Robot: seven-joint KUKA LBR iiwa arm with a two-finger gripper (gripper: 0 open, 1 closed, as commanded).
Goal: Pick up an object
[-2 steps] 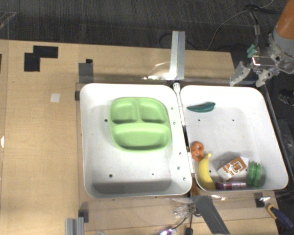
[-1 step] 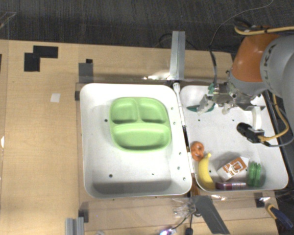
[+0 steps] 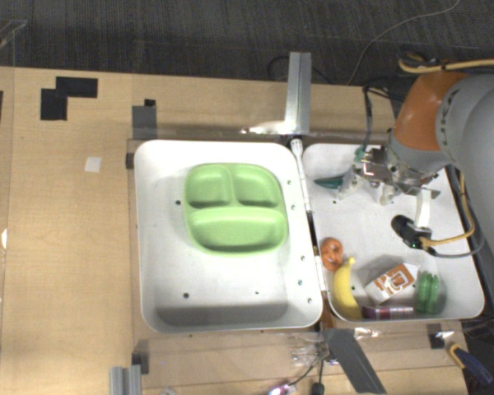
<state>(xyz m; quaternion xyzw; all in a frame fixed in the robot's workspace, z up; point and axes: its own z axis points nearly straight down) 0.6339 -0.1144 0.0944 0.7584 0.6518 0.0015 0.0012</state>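
Observation:
My gripper (image 3: 369, 174) hangs low over the back of the right bin (image 3: 469, 303), below the arm's orange band. A small teal object (image 3: 332, 182) lies just to its left, touching or nearly touching the gripper's tip; I cannot make out whether it is held. At the bin's front lie a yellow banana (image 3: 346, 288), a small orange-red round item (image 3: 332, 249), a white box with orange print (image 3: 393, 281), a green round object (image 3: 429, 293) and a thin dark pen-like stick (image 3: 391, 310).
The left bin (image 3: 160, 245) holds a green divided plate (image 3: 233, 206). A metal post (image 3: 299, 89) stands behind the wall between the bins. A black cable end (image 3: 407, 230) from the arm hangs over the right bin's middle.

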